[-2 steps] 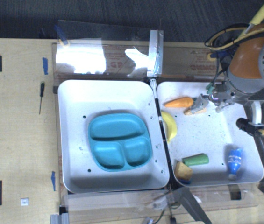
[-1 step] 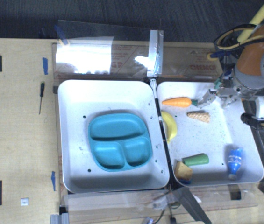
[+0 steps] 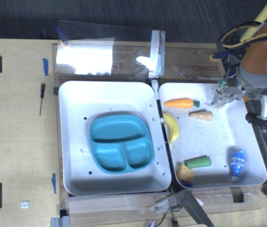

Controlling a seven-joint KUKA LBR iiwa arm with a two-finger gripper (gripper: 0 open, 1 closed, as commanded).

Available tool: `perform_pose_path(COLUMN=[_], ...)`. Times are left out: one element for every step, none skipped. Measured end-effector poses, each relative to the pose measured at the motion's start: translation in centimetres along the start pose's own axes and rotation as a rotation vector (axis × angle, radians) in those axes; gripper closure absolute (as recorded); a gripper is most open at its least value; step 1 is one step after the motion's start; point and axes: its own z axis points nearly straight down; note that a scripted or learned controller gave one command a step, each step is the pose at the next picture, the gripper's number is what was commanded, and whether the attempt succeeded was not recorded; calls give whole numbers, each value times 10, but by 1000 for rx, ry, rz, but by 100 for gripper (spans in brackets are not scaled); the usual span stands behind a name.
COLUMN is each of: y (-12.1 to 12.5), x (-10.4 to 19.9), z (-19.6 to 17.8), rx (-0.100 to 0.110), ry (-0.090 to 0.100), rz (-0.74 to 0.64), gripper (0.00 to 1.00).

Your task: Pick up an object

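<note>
The right bin (image 3: 246,126) holds several objects. An orange carrot (image 3: 178,103) lies near its back left, with a tan corn-like piece (image 3: 201,115) just beside it. A yellow banana (image 3: 172,128) leans on the left wall. At the front lie a green cylinder (image 3: 198,162), a brown piece (image 3: 186,173) and a blue bottle (image 3: 237,162). My gripper (image 3: 219,98) hangs over the back right part of this bin, right of the carrot and above the tan piece. Nothing shows in its grasp.
The left bin (image 3: 72,126) holds a blue divided plate (image 3: 121,142). A clear plastic wall (image 3: 109,56) stands behind the bins. The arm's orange band (image 3: 256,60) and cables sit at the far right, over the bin's edge.
</note>
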Motion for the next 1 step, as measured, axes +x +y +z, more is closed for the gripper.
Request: perform_pose_path(y=[0], x=[0], z=[1], rx=[2], ry=[0], rz=[0], gripper=[0])
